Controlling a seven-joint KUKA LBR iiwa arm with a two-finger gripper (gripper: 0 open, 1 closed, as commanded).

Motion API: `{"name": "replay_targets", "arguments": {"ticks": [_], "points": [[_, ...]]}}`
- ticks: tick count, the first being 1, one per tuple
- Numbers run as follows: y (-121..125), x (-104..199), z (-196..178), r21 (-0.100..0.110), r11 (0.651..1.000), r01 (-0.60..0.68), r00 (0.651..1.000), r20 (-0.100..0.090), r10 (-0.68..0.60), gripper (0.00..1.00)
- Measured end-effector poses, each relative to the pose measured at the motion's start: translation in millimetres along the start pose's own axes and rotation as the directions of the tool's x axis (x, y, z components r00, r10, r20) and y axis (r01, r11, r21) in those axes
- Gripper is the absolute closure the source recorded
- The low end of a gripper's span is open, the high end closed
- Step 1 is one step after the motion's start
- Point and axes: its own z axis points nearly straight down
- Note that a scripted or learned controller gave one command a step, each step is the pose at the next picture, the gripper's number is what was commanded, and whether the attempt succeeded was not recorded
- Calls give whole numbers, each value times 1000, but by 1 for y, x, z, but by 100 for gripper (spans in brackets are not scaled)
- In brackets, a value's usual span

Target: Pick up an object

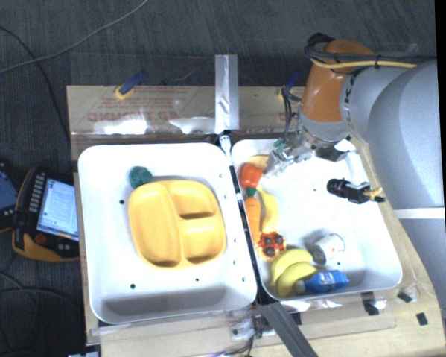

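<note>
My gripper hangs over the far left corner of the right bin, just right of a red-orange piece and a small yellow piece. Nothing shows between it and them. A carrot and a pale banana lie along the bin's left wall. A small red and orange toy sits below them. At the near edge lie yellow bananas, a blue object and a grey-white cup.
The left bin holds a yellow divided tray with a small teal object at its far left corner. A ridge divides the two bins. The grey arm covers the right bin's far right side.
</note>
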Motion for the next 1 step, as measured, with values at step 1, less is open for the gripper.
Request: {"name": "replay_targets", "arguments": {"ticks": [1], "points": [[0, -4, -2, -2, 1000, -2, 1000, 6, 2, 0]]}}
